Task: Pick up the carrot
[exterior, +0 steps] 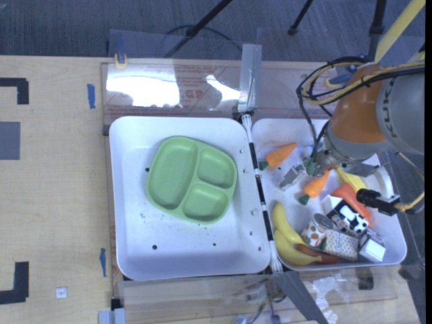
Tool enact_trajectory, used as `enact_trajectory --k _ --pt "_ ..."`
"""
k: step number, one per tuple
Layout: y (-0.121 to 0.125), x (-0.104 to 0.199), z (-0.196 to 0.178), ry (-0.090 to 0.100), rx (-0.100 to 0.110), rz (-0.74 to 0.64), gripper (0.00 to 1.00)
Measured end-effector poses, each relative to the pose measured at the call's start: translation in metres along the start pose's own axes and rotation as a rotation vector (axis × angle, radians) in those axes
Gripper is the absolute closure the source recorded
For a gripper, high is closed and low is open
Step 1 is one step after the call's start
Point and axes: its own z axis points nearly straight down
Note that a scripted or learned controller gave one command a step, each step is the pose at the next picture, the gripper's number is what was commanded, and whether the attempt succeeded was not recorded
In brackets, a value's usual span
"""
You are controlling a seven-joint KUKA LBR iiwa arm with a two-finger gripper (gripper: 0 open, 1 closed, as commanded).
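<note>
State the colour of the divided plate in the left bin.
Light green; the divided plate shows plainly in the camera view.

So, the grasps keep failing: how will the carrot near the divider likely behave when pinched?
The carrot looks like a smooth, tapered toy, so it probably stays stiff but may squirt out of a pinch. It looks rounded and lies free on the right bin floor, so a nudge may roll it.
</note>
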Motion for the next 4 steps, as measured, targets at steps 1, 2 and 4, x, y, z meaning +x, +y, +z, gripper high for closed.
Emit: enact_trajectory --k 1,2,4 --pt "-0.047 -0.040 0.000 0.002 0.004 -0.046 0.00" --pt "-0.086 -0.039 0.000 0.004 0.003 -0.208 0.00" --pt "-0.072 -0.035 0.000 0.001 0.001 -0.208 0.00"
